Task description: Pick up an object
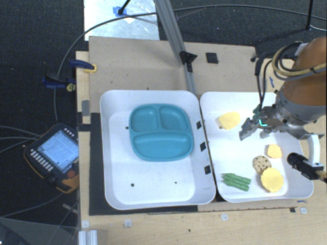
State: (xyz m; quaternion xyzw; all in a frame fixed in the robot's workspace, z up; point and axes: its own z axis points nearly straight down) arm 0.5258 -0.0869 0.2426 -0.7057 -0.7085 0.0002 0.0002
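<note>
Tabletop (153, 65): brown board carrying 2 shallow white bins side by side.

Left bin (115, 188): holds 1 blue divided plate (161, 132) with 3 compartments, lying flat toward the bin's upper half.

Right bin (214, 152): holds 5 food items.
- 1 pale yellow wedge (228, 120), upper left of the bin, just left of the end effector and apart from it.
- 1 small yellow piece (274, 151), right of centre.
- 1 brown speckled cookie (261, 163), below that piece and touching the round yellow disc.
- 1 round yellow disc (272, 179), lower right corner.
- 1 bunch of green beans (236, 181), along the lower edge, well apart from the end effector.

Arm (301, 91): grey with an orange band, entering from the right over the right bin.

End effector (249, 129): dark, over the bin's upper middle, between the pale yellow wedge and the small yellow piece. How far it is open cannot be told; nothing is seen in its grasp.
</note>
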